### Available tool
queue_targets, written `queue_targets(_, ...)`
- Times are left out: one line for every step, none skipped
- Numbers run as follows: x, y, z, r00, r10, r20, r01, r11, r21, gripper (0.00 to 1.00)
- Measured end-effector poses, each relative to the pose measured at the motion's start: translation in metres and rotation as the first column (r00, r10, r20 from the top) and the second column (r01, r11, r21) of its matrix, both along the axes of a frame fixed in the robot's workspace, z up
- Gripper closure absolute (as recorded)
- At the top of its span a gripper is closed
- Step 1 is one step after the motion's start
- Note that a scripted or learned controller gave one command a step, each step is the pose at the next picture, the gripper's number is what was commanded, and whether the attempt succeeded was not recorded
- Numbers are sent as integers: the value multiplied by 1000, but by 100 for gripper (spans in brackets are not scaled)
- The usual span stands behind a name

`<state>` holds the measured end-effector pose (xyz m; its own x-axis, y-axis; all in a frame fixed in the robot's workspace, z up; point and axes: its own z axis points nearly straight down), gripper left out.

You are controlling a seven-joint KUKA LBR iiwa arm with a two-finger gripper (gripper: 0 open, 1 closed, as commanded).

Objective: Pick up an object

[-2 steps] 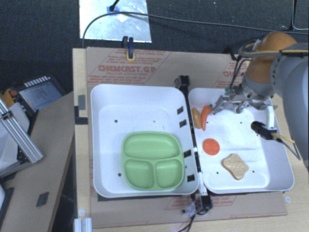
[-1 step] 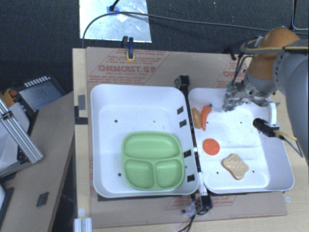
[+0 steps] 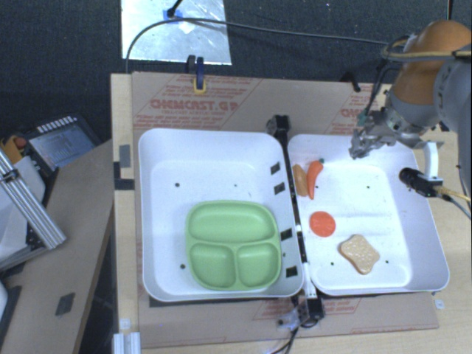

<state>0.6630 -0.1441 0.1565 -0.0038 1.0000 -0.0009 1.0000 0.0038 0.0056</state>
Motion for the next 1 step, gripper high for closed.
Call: queue_targets(0,-5,45,1000,-2,1,2,1000,-1,100)
